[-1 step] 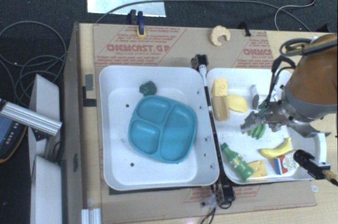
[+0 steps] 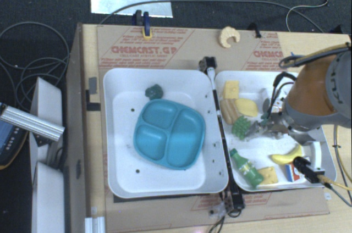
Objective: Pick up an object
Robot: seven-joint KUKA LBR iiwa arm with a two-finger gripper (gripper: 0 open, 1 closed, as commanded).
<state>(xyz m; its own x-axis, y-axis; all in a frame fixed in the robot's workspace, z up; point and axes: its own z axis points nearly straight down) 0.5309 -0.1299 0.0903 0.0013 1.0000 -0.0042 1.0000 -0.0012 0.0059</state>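
Two shallow white bins sit side by side on a brown cardboard sheet with red letters printed on it. The left bin (image 2: 118,171) is smooth plastic with round corners. In it lies a blue plate (image 2: 168,134) with four dips, smooth and a little shiny. Just above the plate, near its upper left edge, is a small dark green lump (image 2: 154,92) that looks bumpy.

The right bin (image 2: 329,168) holds many toy foods. Near its upper left corner is a flat yellow block (image 2: 231,89) like cheese. Below it is a round pale yellow piece (image 2: 247,107), and beside that a tan ridged roll (image 2: 227,111). Under these is a bumpy green broccoli (image 2: 241,127). A curved yellow banana (image 2: 285,157) lies in the lower right part. A green bottle (image 2: 245,167) lies tilted in the lower left, touching a small orange-yellow square (image 2: 269,174).

The grey arm with its orange band comes in from the right. The gripper (image 2: 259,126) is low in the right bin, just right of the broccoli. I cannot tell how the gripper is set, or whether it has anything.

A pale, curled piece (image 2: 229,37) lies on the cardboard above the right bin.
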